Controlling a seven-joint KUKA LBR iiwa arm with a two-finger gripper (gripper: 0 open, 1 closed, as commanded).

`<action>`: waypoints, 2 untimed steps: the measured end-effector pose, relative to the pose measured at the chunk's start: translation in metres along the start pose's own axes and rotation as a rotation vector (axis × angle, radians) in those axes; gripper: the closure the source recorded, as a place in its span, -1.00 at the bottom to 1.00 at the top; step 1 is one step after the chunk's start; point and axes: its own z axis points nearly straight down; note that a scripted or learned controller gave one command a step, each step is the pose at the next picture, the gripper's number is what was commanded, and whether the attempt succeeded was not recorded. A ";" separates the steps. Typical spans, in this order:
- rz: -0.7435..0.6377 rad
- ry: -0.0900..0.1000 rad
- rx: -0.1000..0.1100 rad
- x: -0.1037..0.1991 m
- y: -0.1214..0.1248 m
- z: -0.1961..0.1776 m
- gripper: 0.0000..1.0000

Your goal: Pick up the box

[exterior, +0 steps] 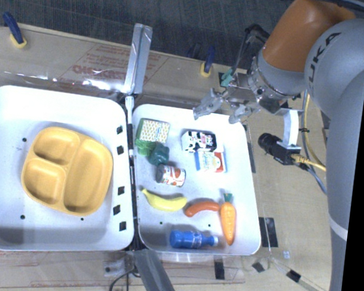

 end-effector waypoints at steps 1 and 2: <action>-0.230 0.000 -0.001 -0.034 -0.018 0.122 -1.00; -0.186 -0.004 -0.017 -0.085 -0.031 0.186 -1.00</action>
